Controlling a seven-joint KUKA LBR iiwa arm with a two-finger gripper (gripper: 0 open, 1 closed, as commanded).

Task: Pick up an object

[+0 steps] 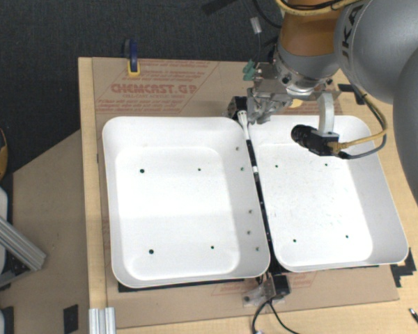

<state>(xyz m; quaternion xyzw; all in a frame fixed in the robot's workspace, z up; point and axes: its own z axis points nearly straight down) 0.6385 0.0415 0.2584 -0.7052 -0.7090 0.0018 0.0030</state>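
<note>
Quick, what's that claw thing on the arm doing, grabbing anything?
End effector: at the far edge where the two bins meet; whether it grips anything cannot be told.

Red print runs across the brown board (167,82) lying under the two bins on the counter: the big line looks like "CHEMCAST GP", though the letters are faint at this slant. Smaller red lines sit above and below it, too small to read. Dark lettering on the grey arm (390,40) is cut off, unreadable.
</note>
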